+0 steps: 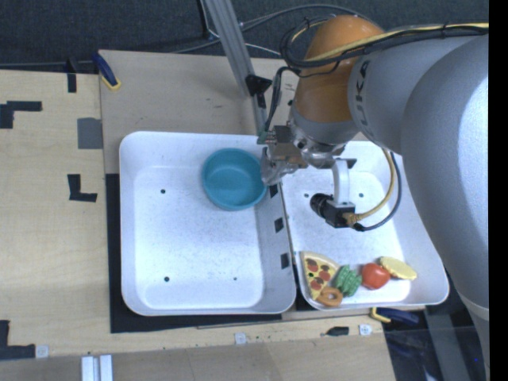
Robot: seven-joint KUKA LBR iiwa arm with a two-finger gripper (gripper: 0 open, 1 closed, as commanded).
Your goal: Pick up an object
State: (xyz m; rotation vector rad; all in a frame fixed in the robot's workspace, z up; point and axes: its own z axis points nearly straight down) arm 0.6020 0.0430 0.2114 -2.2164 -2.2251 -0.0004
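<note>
Gripper [272,165] sits at the blue bowl's [231,178] right rim near frame centre, though I cannot tell its state, while the bowl rests in the left bin's [159,236] upper right.

No readable text, label, brand, number or sign anywhere in view. Dark lettering on grey arm [429,94] beside orange band [329,70] visible at a slant, too cropped and blurred to read. Black tape marks on bench [48,157] are plain shapes, not characters. Black dots on floor of left bin [190,236] carry no writing. Toy pizza slice [317,275] in right bin [381,213] bears printed toppings, no words.
</note>
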